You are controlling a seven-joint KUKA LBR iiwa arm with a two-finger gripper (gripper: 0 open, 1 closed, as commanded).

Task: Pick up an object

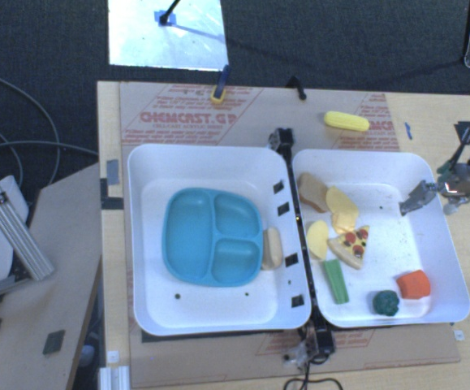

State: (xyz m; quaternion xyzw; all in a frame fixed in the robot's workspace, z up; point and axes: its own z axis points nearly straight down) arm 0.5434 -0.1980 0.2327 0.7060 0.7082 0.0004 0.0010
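Observation:
My gripper (436,197) hangs over the right rim of the right bin (381,162), open, with nothing between its fingers. To its left in that bin lie a brown bread piece (312,191), yellow chips (342,210), a yellow wedge (318,239) and a pizza slice (350,247). Nearer the front are a green stick (336,280), a dark green broccoli (385,302) and an orange piece (414,283). The orange piece lies nearest the gripper, below and slightly left of it.
The left bin (210,157) holds a blue divided plate (213,236) and a tan roll (273,248) beside it. A yellow corn cob (347,121) lies on the bench behind the right bin. A black divider (293,218) joins the bins.

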